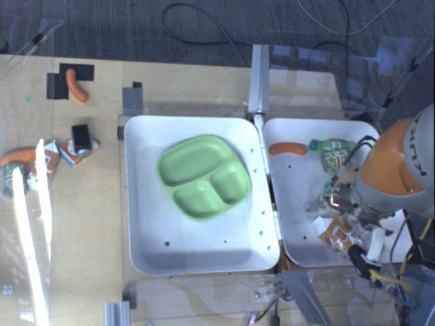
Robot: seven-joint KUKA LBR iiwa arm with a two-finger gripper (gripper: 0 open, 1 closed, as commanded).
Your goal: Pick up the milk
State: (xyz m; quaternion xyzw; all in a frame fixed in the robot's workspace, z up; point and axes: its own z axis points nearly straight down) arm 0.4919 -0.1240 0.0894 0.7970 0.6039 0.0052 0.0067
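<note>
The pincer point(333, 199) hangs low in the right bin point(299, 240), at the right of the frame under the arm's orange band. I cannot tell whether it is open or closed, and nothing can be seen gripped in it. Touching its left side lies a pale greyish thing point(317, 209), which I take to be the milk, though it is too small and blurred to be sure. Just below the pincer is 1 orange-brown packet point(340, 235), so the descent should be centred on the pale thing and kept off the packet, closing only once the pale thing is squarely between the jaws, then lifting straight up.

Further up the same bin are 1 green bottle point(332, 152) and 1 orange sausage point(287, 149). The left bin point(149, 240) holds 1 green tray point(204, 176) with 3 compartments. That makes 2 bins. On the bench at the upper left lie 1 more orange sausage point(77, 87) and 1 small black block point(81, 137)
</note>
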